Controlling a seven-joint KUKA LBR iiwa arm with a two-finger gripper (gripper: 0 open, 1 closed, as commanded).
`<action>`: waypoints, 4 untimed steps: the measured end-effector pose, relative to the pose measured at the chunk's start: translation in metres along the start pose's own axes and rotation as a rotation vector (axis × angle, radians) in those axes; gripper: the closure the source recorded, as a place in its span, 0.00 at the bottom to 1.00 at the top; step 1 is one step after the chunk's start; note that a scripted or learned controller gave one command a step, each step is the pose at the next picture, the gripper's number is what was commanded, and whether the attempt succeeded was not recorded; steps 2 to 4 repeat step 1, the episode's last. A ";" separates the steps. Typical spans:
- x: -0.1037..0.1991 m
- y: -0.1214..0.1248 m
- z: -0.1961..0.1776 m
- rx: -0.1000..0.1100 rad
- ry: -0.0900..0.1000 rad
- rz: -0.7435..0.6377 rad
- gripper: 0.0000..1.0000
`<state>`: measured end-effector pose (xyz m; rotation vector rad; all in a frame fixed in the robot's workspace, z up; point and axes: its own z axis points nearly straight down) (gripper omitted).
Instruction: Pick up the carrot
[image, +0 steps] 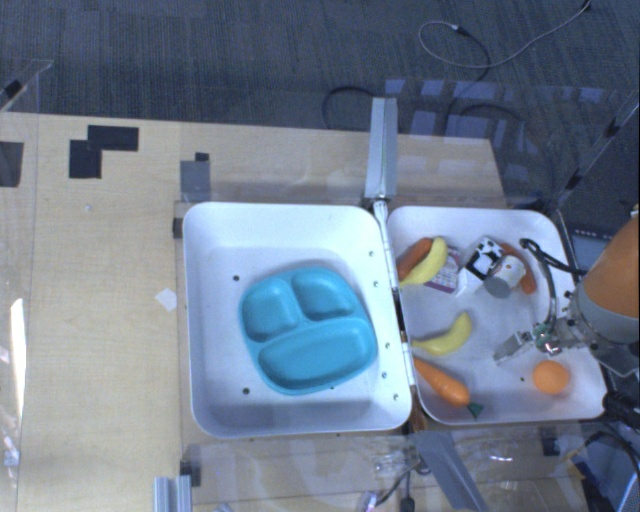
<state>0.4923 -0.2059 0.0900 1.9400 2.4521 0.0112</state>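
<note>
The carrot (443, 382) is orange with a small green end. It lies at a slant in the front left corner of the right bin (500, 405), close to the bin wall. My gripper (518, 346) hangs low over the bin floor at the right side, about a hand's width to the right of the carrot and slightly farther back. Nothing shows in it. The arm with its orange band (612, 282) comes in behind it from the right edge.
An orange ball (550, 377) lies just below the gripper. One banana (447, 336) lies just behind the carrot; another banana (430, 262) rests on an orange item and a purple packet at the back. A grey cup (505, 275) and a black-and-white toy (487, 255) sit nearby. The left bin holds a blue divided plate (308, 328).
</note>
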 end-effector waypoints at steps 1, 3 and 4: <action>0.001 -0.003 -0.009 0.009 0.004 0.019 0.00; 0.001 -0.003 -0.009 0.009 0.004 0.019 0.00; 0.001 -0.003 -0.009 0.009 0.004 0.019 0.00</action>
